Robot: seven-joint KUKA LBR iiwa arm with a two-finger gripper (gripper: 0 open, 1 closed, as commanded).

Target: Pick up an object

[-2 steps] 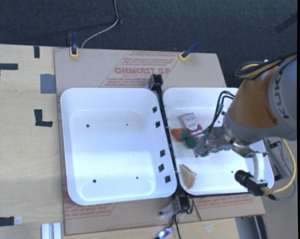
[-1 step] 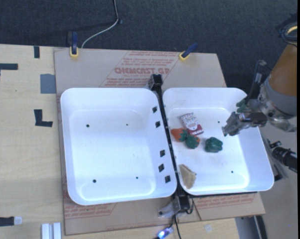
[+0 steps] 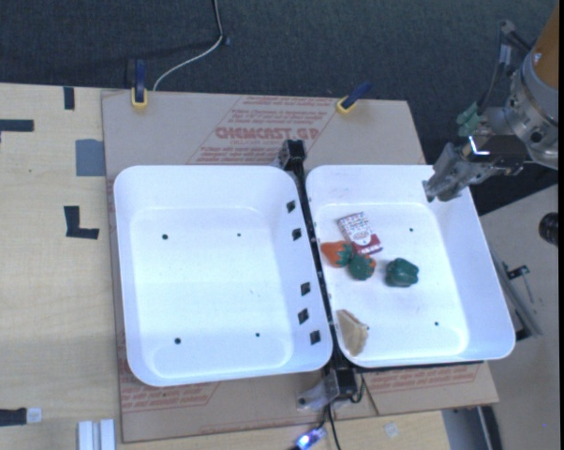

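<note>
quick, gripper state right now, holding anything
gripper: over the right bin's upper right rim, nothing seen in it; open or closed cannot be told.

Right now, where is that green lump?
In the right bin, near its middle: the green lump lies just right of a smaller green piece.

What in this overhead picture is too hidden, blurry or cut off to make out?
- Gripper: blurred and dark over the right bin's top corner; whether it is open or shut cannot be told.
- Arm: cut off by the right edge.
- Red-and-white packet: its print is too small to read.
- Orange piece: partly covered by a green toy.
- Tan item: too blurred to identify.
</note>
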